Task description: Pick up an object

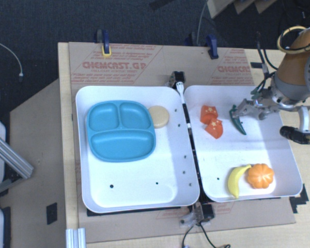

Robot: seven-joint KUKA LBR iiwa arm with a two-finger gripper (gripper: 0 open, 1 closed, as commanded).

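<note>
Gripper (236, 119) over right bin (279, 161), finger state unclear, board (113, 65) reads "CHEMCAST GP"

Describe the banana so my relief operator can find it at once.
Look in the right bin, at its near edge. The banana lies there, touching an orange pumpkin-like fruit on its right. It is the one yellow, curved thing; the red pieces lie farther back.

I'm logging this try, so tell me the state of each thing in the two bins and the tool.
Blue divided plate: flat in left bin, nothing on it.
Cream disc: beside the plate.
Red pieces: right bin, loose.
Banana: touching orange pumpkin.
Green item: under the tool, grip unclear.
</note>
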